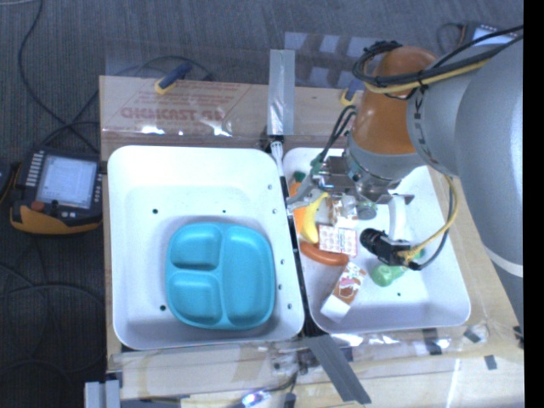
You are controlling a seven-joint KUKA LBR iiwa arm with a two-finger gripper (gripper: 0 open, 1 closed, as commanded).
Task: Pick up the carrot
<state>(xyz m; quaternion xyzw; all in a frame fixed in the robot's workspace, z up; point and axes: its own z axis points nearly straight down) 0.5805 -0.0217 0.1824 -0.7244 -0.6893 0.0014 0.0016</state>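
Carrot [321, 254], likely stiff and light, best gripped mid-length, lies below pincer [340, 195], whose state cannot be told.

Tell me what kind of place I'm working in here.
Probably a robotics lab test bench, not a kitchen: two white bins taped onto a board, loose cables across grey carpet, and a teach pendant on the floor beside the left bin.
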